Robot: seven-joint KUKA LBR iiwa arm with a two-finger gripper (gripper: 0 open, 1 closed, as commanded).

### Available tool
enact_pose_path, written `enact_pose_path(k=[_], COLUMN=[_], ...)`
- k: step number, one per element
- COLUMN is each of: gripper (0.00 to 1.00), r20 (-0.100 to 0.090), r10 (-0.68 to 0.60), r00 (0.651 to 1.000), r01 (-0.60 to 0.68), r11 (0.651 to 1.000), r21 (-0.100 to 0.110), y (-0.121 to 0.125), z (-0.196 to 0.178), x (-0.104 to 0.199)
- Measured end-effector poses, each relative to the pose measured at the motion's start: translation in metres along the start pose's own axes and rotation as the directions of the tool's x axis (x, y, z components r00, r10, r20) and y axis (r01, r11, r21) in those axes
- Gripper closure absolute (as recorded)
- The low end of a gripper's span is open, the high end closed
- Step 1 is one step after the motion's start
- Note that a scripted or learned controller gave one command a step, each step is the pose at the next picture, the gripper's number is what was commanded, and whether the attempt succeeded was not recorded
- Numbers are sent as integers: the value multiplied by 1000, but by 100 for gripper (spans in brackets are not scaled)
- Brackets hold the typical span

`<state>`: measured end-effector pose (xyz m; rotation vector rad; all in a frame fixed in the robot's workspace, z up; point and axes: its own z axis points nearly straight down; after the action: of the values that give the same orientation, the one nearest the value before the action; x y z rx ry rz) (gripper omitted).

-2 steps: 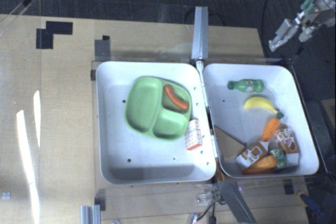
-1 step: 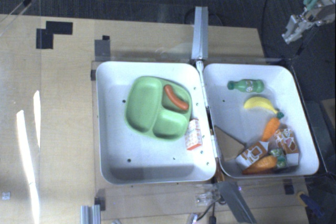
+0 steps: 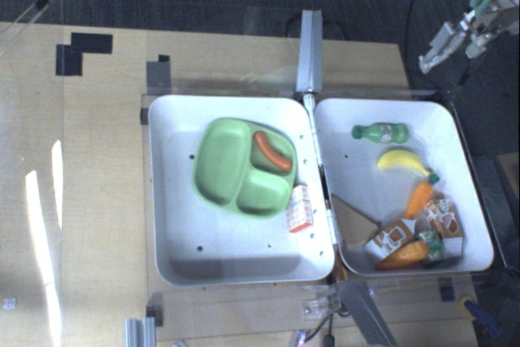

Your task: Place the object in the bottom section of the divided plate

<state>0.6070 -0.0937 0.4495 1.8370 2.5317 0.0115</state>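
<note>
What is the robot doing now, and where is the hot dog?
Gripper up at the top right, outside both bins, holding nothing. Hot dog lies in the green plate's upper right section, not the bottom one. Small carton touching the plate's edge.

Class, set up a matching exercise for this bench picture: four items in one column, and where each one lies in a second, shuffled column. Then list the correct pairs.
Items:
1. sausage
2. green bottle
3. banana
4. small carton

Places:
A. right bin, near its far edge
B. left bin, beside the plate
C. on the green divided plate
D. right bin, just below the bottle

Pairs: 1-C, 2-A, 3-D, 4-B
</note>
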Motion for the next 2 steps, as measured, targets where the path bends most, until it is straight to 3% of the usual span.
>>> enact_pose_path(k=[1,2], gripper=[0,100], r20=[-4,7], r10=[-715,-715], r00=[699,699], r01=[715,716], r11=[699,699], r21=[0,-5], y=[49,51], z=[12,-2], x=[-30,-29])
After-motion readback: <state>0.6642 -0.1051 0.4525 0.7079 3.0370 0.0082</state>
